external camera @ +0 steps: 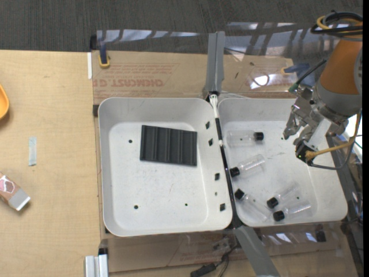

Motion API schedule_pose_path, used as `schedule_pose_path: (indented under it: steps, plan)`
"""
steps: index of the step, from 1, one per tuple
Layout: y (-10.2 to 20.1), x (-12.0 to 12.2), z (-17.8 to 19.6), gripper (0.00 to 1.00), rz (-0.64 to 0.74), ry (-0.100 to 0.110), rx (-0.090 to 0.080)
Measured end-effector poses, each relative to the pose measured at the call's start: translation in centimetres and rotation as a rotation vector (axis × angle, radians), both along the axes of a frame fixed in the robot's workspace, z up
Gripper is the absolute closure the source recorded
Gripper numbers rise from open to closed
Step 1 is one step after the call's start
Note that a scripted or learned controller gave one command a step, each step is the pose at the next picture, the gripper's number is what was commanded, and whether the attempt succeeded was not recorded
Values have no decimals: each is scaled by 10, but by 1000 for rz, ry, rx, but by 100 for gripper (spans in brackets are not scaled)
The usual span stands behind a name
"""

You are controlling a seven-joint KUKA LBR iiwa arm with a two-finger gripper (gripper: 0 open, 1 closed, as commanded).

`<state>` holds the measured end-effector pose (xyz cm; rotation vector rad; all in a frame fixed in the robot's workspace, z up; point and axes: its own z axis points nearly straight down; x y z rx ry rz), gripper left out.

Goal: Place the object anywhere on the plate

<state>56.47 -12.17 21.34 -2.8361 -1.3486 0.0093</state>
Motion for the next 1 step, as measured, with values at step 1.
schedule_pose_path:
  steps: [1]
  plan:
    - [61,82,40,100,-222,-2,-2]
